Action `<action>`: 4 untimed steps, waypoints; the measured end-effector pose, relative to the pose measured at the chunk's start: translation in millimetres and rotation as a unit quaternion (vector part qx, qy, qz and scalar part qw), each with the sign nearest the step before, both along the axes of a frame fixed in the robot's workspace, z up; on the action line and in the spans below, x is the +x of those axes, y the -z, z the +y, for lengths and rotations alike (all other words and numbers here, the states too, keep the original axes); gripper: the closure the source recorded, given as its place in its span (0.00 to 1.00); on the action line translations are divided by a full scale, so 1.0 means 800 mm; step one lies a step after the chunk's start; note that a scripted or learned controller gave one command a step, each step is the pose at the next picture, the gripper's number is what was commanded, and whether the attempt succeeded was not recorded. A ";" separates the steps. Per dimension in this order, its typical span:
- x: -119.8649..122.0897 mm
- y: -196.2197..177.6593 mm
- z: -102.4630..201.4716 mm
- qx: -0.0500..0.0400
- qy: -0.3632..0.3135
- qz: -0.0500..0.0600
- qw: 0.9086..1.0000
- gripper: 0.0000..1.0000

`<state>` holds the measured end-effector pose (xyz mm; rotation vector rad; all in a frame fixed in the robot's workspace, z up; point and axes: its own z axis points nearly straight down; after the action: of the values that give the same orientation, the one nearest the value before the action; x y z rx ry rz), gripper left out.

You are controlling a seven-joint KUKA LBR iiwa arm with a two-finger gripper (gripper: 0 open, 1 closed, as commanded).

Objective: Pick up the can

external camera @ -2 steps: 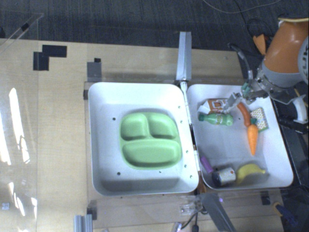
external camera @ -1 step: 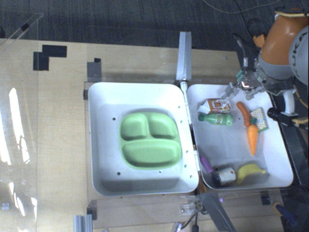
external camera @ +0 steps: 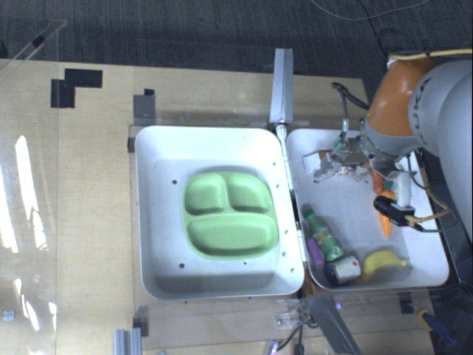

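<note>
Reaching into the right bin [external camera: 436, 268], my pincer [external camera: 341, 163] hangs over the far end of it. I cannot tell how it is set from here, because the metal bits blur together.

The can [external camera: 344, 269] is well away from my pincer, down at the near end of the same bin. It lies on its side, with its dark round end showing. A banana [external camera: 384, 262] touches it on one side. A green bottle [external camera: 321, 233] lies between my pincer and the can, and its end comes close to the can.

I think I have not started the grab yet. To do it well, I should move across the bin until I am right over the can. Then I should come straight down and close on its round sides. The banana and bottle crowd it, so I must go slow and not bump them. A round can may roll away if I push it.

The green tray [external camera: 229, 214] sits in the other bin [external camera: 159, 220], off to the side of my pincer.
</note>
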<state>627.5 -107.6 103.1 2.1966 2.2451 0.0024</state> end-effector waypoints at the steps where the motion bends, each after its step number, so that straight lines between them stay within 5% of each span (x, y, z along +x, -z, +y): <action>1: 0.039 0.021 -0.068 0.012 -0.006 0.031 0.999 0.00; 2: 0.039 0.012 -0.070 0.010 -0.009 0.033 0.999 1.00; 3: 0.040 0.011 -0.070 0.010 -0.009 0.032 0.999 0.00; 4: 0.034 0.028 -0.024 -0.009 0.107 0.030 0.994 0.00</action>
<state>655.0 -126.9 81.0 2.4460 2.0154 -0.0844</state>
